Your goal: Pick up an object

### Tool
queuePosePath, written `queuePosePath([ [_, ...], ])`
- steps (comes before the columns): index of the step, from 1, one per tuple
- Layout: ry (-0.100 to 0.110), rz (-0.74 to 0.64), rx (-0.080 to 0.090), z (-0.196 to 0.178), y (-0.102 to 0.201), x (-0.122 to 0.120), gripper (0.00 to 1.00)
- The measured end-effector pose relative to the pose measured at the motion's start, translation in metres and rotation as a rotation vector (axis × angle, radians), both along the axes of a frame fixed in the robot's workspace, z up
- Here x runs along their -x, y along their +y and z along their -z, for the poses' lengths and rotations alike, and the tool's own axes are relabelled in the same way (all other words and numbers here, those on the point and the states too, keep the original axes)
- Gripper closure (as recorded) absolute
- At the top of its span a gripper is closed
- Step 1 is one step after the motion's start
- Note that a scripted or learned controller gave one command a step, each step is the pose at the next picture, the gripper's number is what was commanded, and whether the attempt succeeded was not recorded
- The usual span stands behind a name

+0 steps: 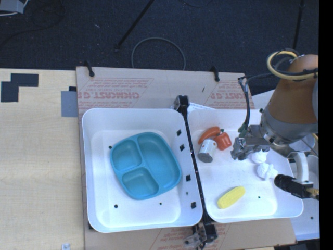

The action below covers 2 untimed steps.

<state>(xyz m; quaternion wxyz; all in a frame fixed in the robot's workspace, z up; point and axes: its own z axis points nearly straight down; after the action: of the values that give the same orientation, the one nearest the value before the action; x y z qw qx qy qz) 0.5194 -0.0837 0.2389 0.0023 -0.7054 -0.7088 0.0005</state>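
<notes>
The arm reached in from the right of the frame, its jaws [243, 149] low over the right bin [291, 204], in the bin's upper middle. Whether they were released or clenched could not be told; nothing showed between them. Just left of them lay an orange object [216, 136] and a grey cylinder [206, 150], touching each other. A white crumpled item [265, 169] sat to the lower right of the jaws, and a yellow corn cob [230, 197] lay near the bin's bottom. The left bin [99, 202] held a blue divided plate [144, 164].
</notes>
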Motion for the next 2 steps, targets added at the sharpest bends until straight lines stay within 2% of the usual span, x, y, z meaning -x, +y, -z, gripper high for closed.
queuePosePath([
  [1,-0.002,0.0,0.0,-0.007,0.049,-0.003,1.0],
  [2,0.002,0.0,0.001,0.006,0.108,-0.006,1.0],
])
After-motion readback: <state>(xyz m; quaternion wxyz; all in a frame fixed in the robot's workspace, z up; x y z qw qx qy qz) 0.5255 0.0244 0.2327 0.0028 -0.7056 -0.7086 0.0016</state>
